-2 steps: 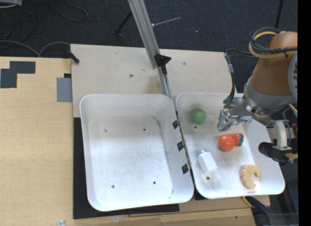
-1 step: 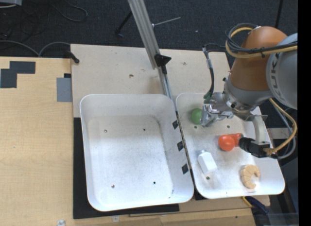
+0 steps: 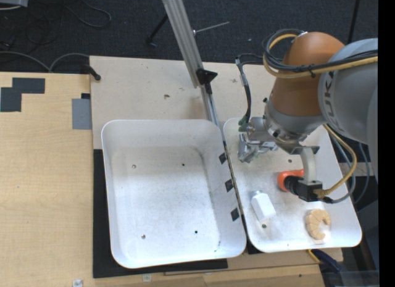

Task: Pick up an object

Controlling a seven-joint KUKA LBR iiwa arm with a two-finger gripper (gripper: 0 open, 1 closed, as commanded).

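My gripper (image 3: 249, 149) hangs over the upper left part of the right bin (image 3: 349, 233), close to the divider between the two bins. A white block (image 3: 262, 206) lies in that bin below the gripper. To the gripper's lower right sits an orange-red object (image 3: 287, 181), partly hidden by the arm's black fitting. A tan, croissant-shaped object (image 3: 317, 224) rests near the bin's front right corner. I see nothing held by the gripper.
The left bin (image 3: 117, 156) stands beside the right one. A slanted metal rail (image 3: 185, 39) with a black bracket runs down to the divider behind the gripper. The arm's bulky orange and grey body (image 3: 308, 82) covers the right bin's back half.
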